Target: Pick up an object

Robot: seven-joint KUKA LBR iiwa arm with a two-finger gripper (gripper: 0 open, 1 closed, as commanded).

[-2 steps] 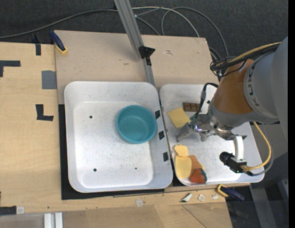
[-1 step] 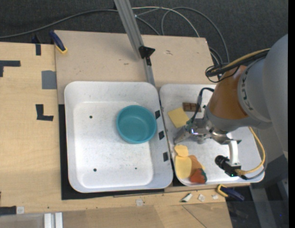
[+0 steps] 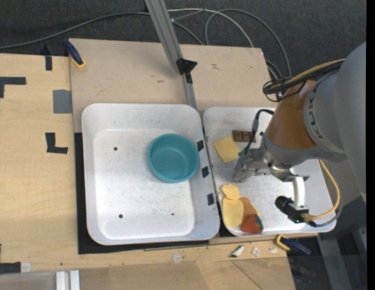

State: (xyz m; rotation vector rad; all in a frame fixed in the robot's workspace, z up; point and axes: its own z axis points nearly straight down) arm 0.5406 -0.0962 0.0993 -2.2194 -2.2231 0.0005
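Because the arm [image 3: 323, 116] reaches in from the right and is cut off at the frame edge, its grey body and orange band cover much of the right bin [image 3: 221, 121], hiding that bin's far right wall. Left bin [image 3: 97, 162] is large, white, shallow, and holds a teal bowl [image 3: 173, 157] upright near its right side. Between the two bins a grey pole [image 3: 166, 32] slants down from the top edge to the shared rim, with a black clamp on it. Dark cables loop over the bench behind the right bin. Gripper [image 3: 244, 173] is low in the right bin's middle, metal parts blurred together; cannot tell whether it is released or clenched, and nothing is seen grasped. Yellow sponge-like block [image 3: 225, 148] lies just left of the gripper, near the bin's left wall. Small brown block [image 3: 241, 136] sits just behind it, partly hidden by a cable. Near the bin's front left corner, pale yellow pieces [image 3: 232, 205] lie touching a red-orange object [image 3: 252, 222]; shapes hard to make out. Black cylindrical part [image 3: 289, 208] on the arm hangs over the bin's front right.
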